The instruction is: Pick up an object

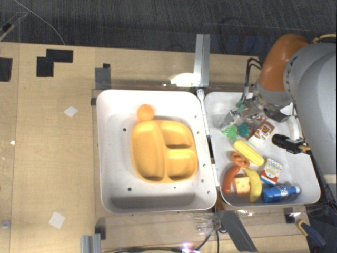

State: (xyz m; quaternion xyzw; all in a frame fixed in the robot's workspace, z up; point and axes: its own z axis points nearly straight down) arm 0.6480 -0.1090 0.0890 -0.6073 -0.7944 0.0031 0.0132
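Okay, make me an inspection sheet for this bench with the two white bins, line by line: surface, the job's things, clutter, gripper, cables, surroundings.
Surface: wooden bench bearing the left bin and right bin side by side.
Job's things: right bin holds a pile of toys, among them a blue bottle, a banana, a yellow corn cob and a green piece.
Clutter: left bin holds a yellow divided tray and an orange ball.
Gripper: gripper low over the right bin's far end; holding cannot be judged.
Cables: dark cables on the arm; thin wire on the carpet.
Surroundings: dark carpet beyond the bench.
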